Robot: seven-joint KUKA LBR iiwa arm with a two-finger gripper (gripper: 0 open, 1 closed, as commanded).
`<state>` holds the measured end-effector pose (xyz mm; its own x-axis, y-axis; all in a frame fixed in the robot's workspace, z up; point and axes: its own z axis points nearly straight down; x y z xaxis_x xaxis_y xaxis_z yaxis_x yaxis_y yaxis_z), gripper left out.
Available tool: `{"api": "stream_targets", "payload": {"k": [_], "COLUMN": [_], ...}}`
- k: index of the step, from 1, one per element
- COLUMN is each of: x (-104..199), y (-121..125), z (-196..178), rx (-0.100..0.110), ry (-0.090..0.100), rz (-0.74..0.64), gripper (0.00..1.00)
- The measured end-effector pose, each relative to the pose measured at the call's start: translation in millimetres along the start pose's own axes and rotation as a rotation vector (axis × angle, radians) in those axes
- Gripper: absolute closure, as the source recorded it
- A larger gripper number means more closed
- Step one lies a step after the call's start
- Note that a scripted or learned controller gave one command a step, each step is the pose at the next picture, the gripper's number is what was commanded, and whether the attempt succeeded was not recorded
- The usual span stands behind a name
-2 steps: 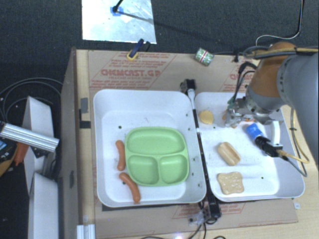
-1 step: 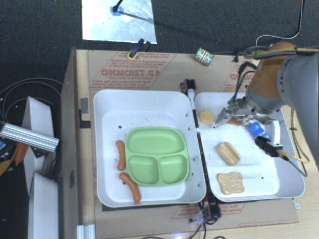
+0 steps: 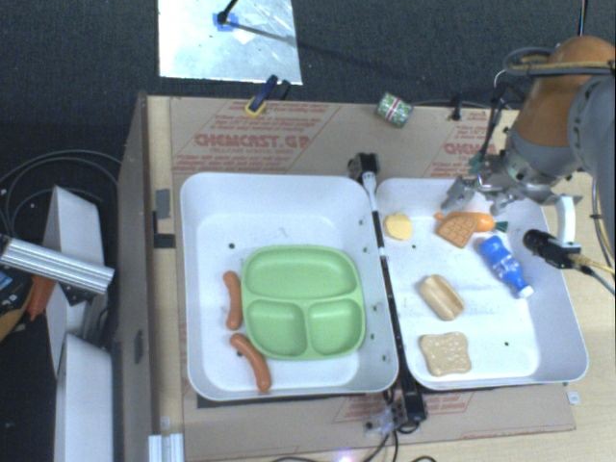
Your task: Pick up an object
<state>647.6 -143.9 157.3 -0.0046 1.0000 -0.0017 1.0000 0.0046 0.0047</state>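
The right bin (image 3: 553,340) holds a yellow round piece (image 3: 397,226), an orange waffle-like piece (image 3: 465,227), a blue bottle (image 3: 505,265), a bun (image 3: 441,296) and a slice of toast (image 3: 446,353). My gripper (image 3: 476,198) hangs over the bin's far edge, just behind the orange piece. It is open, its fingers spread apart with nothing between them. In the left bin (image 3: 207,219) lies a green divided plate (image 3: 303,301), with two sausages (image 3: 232,299) (image 3: 252,362) beside it.
A green can (image 3: 394,109) and a clip (image 3: 265,94) lie on the cardboard behind the bins. A foil sheet (image 3: 229,27) sits farther back. A black part (image 3: 547,247) with a white piece juts over the right bin's right side.
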Motion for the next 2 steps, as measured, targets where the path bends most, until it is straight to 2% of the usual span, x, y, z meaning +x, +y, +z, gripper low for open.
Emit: {"api": "stream_targets", "payload": {"k": [1, 2], "x": [-21.5, 61.4], "y": [17.1, -37.9], "z": [59.9, 72.8], "rx": [0.001, 0.003], "ry": [0.000, 0.002], "rz": [0.001, 0.000], "gripper": [0.00, 0.00]}}
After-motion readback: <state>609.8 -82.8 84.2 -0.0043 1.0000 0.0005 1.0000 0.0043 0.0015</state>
